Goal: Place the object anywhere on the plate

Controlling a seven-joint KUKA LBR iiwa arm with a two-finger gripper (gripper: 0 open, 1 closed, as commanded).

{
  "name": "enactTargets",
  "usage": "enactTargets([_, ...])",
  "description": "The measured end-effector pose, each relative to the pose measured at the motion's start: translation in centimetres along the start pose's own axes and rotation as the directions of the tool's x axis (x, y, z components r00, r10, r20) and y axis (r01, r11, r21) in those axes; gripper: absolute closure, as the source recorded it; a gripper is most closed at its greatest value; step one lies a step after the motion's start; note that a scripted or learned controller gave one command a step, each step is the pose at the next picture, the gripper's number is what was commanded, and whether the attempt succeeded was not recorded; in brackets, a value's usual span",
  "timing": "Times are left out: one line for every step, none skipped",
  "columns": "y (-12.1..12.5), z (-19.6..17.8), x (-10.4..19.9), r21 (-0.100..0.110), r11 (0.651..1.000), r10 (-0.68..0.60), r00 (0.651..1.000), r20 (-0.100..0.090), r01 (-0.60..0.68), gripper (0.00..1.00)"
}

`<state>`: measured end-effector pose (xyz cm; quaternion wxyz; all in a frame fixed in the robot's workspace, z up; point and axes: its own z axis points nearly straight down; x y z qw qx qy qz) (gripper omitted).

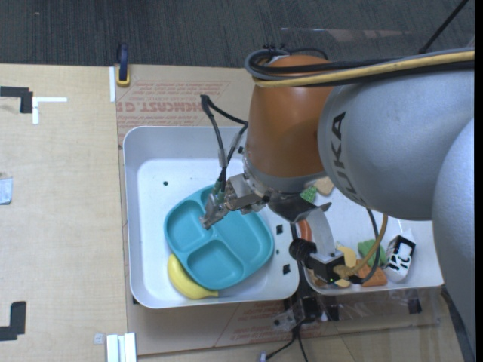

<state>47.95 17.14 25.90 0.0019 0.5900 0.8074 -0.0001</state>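
Inside the left bin (147, 202), a teal plate (219, 243) with three compartments lies toward the near side, its long axis running at a slant from upper left to lower right. Tucked against the plate's near left rim is a yellow banana (185, 280), smooth and curved, touching the plate's edge and partly hidden under it; it lies on the bin floor, not on the plate. Its long axis runs from upper left down to lower right, following the rim, with one end pointing toward the bin's near wall. Above the plate's upper compartment hangs the gripper (213, 211), small and dark at the end of the grey arm (392, 149), its tip just over the plate's far edge. Whether it is apart or together cannot be told. Several small colourful items (355, 266) sit in the right bin (423, 277), too hidden to name.
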Motion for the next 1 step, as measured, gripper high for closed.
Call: enactTargets([-2.17,7.89,-6.3,0.006,1.0,-0.007,1.0,-0.002,0.007,0.0])
